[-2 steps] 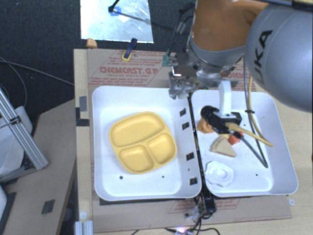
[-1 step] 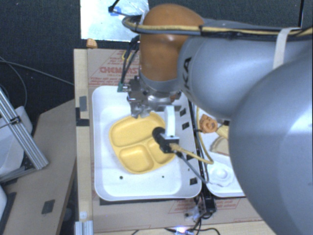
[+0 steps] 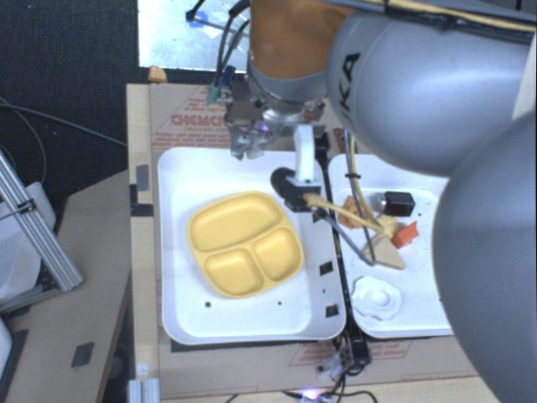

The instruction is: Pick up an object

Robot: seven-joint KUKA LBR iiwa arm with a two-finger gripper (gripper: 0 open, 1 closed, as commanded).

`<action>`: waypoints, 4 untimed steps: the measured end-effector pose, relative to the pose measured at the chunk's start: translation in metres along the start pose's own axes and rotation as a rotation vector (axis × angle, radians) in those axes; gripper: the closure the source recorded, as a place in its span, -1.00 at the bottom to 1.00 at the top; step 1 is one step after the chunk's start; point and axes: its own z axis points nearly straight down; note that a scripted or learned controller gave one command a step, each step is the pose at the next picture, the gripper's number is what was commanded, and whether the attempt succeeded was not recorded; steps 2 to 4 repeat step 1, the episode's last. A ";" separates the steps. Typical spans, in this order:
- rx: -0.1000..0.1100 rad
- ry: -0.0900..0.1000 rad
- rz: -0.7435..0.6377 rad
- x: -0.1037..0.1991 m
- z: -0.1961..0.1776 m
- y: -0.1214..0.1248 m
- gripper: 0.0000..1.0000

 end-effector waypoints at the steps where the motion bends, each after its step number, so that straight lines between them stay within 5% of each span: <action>1: 0.005 0.000 0.001 -0.017 -0.043 -0.054 1.00; 4: 0.005 0.000 0.001 -0.017 -0.043 -0.054 1.00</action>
